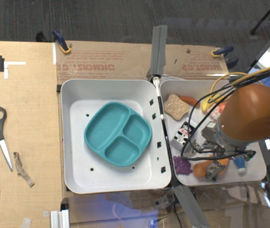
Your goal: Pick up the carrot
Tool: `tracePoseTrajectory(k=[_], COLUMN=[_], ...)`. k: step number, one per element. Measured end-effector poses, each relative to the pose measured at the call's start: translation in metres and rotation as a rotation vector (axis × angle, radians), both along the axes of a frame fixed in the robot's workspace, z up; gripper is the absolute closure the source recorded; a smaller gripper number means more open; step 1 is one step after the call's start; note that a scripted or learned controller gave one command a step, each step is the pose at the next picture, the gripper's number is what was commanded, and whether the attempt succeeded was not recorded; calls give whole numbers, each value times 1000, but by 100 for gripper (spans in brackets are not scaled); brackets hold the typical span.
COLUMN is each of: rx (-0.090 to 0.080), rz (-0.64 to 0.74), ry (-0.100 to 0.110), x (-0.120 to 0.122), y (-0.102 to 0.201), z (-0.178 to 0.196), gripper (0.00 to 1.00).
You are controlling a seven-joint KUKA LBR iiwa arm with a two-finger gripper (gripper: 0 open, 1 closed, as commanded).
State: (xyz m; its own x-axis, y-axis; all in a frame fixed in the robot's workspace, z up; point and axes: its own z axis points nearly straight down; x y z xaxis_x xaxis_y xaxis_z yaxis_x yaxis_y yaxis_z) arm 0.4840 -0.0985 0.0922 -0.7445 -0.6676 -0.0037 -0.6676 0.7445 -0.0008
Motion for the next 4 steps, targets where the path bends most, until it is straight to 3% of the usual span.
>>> tracePoseTrajectory(k=[1,2,3,4], rx=[0,-1,0,1], rz=[-199,-230,26,-287], ry=[-2,-2,0,0], x=[1,5,7,6], y=[-42,-61,-46,-80], z=[1,1,6,11], gripper=[0,0,0,0])
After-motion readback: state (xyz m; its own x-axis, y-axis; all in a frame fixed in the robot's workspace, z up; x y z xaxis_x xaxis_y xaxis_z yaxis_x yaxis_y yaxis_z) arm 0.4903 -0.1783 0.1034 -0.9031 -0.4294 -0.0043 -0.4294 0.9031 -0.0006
